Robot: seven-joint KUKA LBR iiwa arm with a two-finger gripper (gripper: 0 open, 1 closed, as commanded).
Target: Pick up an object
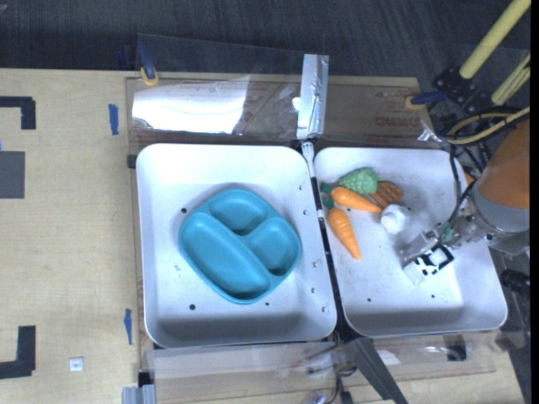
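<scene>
Camera view looks down at a slant on two white bins side by side on a wooden bench (pixel 59 225). Nearest, low in the frame, are the smooth, rounded front rims of both bins. Left bin (pixel 168 310) holds a blue tray (pixel 240 242). It is smooth plastic with soft round corners and three hollows, and its long side runs from upper left to lower right.

Right bin (pixel 404 305) has the gripper (pixel 428 251) low over its floor, right of the middle. It is grey metal with a black and white checked tag. I cannot tell how far its pincer is parted, and I see nothing between it.

Just left of the gripper sits a small white round thing (pixel 393 218). Further left lies a carrot (pixel 344 231), orange and cone-shaped, its tip pointing to the lower right. A second carrot (pixel 355 200) lies above it, pointing right. Behind them are a bumpy green lump (pixel 360 179) and a brown piece (pixel 389 194).

At the right edge are the grey arm and its orange band (pixel 509 175).
</scene>
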